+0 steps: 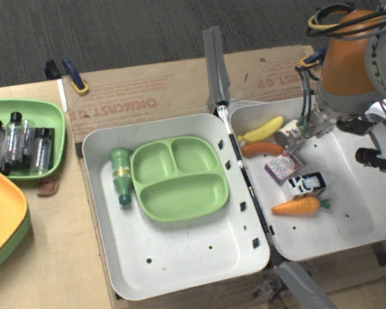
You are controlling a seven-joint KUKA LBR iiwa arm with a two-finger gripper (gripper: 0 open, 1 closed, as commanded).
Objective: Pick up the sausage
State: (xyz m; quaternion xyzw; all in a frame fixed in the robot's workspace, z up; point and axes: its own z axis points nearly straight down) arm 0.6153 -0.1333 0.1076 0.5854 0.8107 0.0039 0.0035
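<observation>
Dark carpet lies behind the desk (pixel 53 283), which carries two white bins. Sausage (pixel 262 149) lies near the right bin's (pixel 359 225) upper left, just below the banana (pixel 263 129). Gripper (pixel 294 136) hovers just right of it; how far the fingers are open cannot be told, and nothing shows between them. Risk: crowding means the banana or the purple packet (pixel 283 166) could get nudged or grabbed instead, or the round sausage rolls off. Right bin also holds a carrot (pixel 300 206) and a black-white item (pixel 308 183). Left bin (pixel 189 261) holds a green divided plate (pixel 179 178) and a green bottle (pixel 122 175).
</observation>
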